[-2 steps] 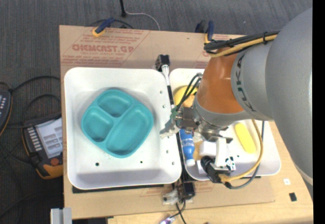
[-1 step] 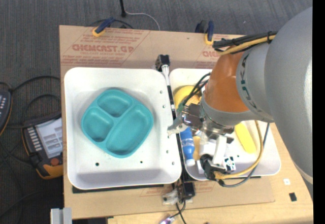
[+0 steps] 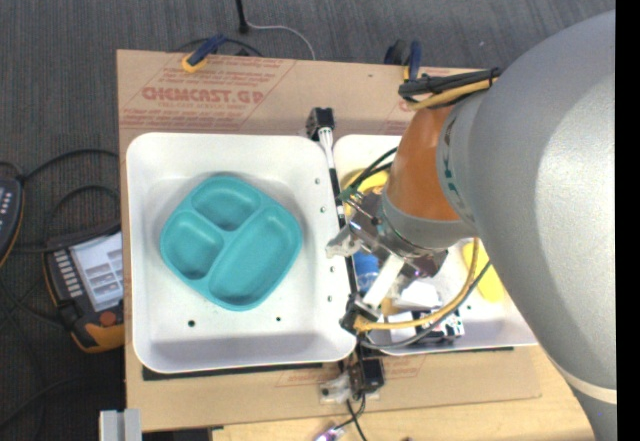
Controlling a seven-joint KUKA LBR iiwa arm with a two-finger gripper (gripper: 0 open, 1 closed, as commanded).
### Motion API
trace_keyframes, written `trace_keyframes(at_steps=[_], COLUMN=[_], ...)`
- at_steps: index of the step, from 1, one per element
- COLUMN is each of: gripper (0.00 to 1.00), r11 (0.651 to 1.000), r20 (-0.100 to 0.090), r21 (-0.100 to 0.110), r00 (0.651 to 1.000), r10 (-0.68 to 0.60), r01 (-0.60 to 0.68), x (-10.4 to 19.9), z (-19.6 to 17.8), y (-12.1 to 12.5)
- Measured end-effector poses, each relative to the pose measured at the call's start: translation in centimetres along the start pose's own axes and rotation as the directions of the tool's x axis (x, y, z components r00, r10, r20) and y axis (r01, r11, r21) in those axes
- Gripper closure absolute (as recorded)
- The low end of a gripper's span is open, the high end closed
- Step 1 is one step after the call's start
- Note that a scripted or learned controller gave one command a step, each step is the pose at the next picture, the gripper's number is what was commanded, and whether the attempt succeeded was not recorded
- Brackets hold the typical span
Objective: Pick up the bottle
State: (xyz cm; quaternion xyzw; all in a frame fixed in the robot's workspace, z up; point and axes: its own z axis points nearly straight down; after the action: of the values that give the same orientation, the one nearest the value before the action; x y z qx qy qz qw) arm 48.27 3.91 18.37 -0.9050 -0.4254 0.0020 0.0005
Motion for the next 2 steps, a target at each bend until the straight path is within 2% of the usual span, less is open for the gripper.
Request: trace_keyframes(at_steps=[1, 2], gripper=[1.0, 0.0], r11=[1.0, 1.0], r20=[0.002, 0.003], r21=[0.002, 0.001], r00=[1.0, 1.0], r10=[-0.001, 0.0], r01=[0.001, 0.0], x=[-0.04, -0.06], z=[-0.93, -0.93], y=[0.01, 0.02])
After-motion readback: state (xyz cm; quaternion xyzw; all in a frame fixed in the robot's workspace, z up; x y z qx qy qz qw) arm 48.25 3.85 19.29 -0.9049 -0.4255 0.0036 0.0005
